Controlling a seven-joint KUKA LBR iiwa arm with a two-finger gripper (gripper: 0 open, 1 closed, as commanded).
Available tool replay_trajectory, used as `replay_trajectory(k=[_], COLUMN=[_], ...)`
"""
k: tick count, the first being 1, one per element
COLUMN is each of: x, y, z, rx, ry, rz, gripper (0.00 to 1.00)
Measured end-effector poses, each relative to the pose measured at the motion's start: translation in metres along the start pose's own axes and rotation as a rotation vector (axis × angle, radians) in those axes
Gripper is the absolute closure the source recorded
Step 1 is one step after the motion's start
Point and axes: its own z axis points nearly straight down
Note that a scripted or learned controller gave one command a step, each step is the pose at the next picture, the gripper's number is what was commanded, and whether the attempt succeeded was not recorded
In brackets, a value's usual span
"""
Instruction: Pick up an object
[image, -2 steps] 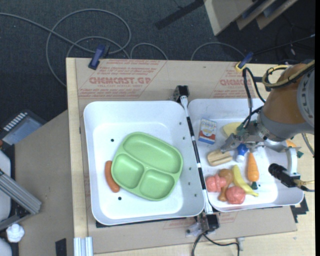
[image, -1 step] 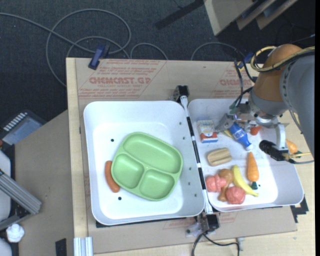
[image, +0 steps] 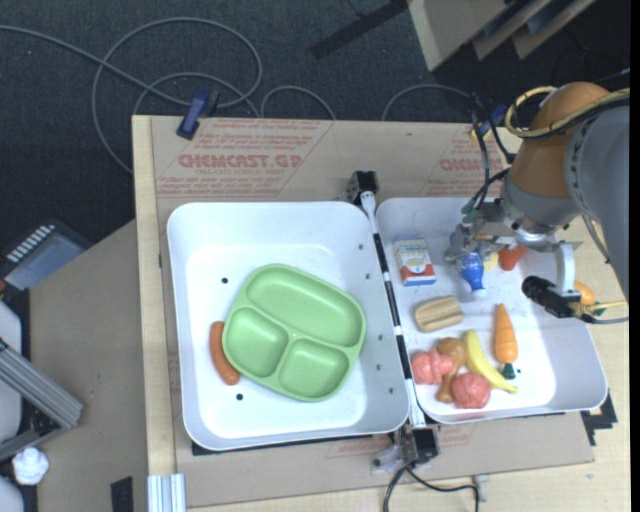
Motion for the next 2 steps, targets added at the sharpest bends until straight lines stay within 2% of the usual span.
replay_trajectory(k=[1,2], x=[0.057,0.123], y=[0.033,-0.045], z=[-0.091,-0.089], rx=[0.000,0.007], ry=[0.002,0.004], rz=[-0.001,0.001], gripper=[1.00,1.00])
